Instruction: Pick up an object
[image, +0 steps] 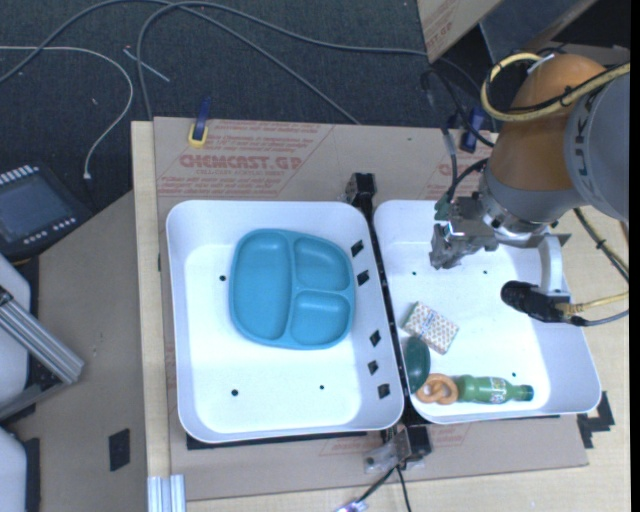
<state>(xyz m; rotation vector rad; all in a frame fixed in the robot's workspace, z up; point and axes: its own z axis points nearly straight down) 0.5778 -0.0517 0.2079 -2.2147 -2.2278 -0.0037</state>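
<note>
Two white bins sit side by side on the surface. In the right bin (560, 350) a green bottle (490, 390) lies flat near the front wall — its long axis runs left to right, cap toward the right. An orange ring (434, 391) touches its left end, a patterned packet (431, 327) lies just behind. The end effector (447, 252) hangs over the bin's back part, holding nothing. A blue tray (292, 288) lies in the left bin (200, 330).

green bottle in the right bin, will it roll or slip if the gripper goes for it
The green bottle lies on its side, so a nudge would probably roll it. Its glossy, round body may slip from a pinch. An orange ring at one end might check rolling.
</note>
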